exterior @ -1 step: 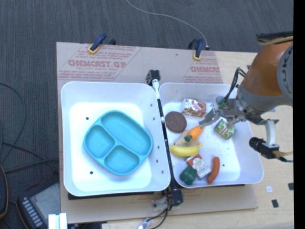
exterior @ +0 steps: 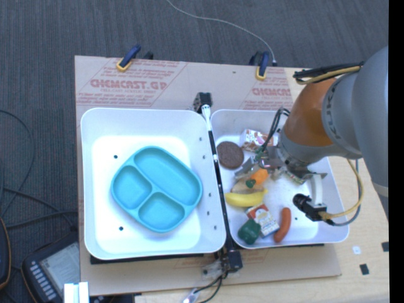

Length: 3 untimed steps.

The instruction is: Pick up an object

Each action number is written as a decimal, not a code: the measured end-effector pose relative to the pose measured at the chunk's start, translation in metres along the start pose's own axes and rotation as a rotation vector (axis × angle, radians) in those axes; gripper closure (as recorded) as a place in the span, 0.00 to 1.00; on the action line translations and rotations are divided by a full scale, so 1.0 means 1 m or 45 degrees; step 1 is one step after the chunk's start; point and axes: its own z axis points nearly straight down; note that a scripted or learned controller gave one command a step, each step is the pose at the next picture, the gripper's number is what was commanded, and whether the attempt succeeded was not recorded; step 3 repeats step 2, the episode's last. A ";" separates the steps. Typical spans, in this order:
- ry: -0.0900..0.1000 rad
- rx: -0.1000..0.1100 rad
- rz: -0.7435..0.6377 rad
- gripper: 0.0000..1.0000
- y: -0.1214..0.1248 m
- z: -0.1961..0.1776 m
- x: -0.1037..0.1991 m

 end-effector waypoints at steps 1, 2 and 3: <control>-0.001 -0.002 0.002 1.00 0.001 -0.011 -0.001; 0.001 0.009 0.000 1.00 -0.026 -0.097 0.056; 0.001 0.009 0.000 1.00 -0.026 -0.097 0.056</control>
